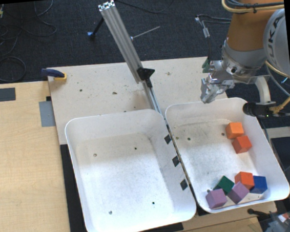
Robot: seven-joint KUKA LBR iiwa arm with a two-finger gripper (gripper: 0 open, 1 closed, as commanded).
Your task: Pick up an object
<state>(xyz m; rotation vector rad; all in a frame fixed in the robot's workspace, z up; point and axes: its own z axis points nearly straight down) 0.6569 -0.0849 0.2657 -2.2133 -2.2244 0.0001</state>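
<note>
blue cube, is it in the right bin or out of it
In. The small blue cube rests on the floor of the right shallow white bin, near its lower right corner, beside an orange cube.

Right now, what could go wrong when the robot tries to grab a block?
The pincer hovers above the right bin's far rim, far from any block, so it might bump that rim. The purple blocks, green block and blue block crowd one corner, so it may nudge neighbours or grab nothing.
</note>
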